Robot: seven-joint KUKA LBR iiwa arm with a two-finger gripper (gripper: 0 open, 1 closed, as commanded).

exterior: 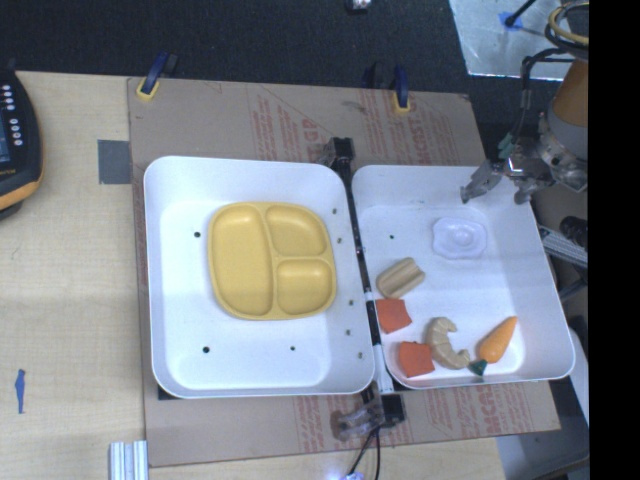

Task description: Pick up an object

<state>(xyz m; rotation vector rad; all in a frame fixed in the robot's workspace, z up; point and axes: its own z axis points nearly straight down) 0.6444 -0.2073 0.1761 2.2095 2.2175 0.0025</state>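
Note:
The right bin (520, 258) holds a tan bread-like piece (399, 277), two red-orange blocks (393, 315) (416, 358), a beige curved piece (446, 342), a toy carrot (496, 339) and a clear round lid (459, 238). My gripper (497, 182) hangs over the bin's far right corner, above and to the right of the lid. Its two fingers are spread apart with nothing between them.
The left bin (180, 268) holds a yellow divided plate (271, 259). Blue clamps (400, 93) hold the cardboard at the back edge. A black and orange pendant (15, 138) lies at the far left.

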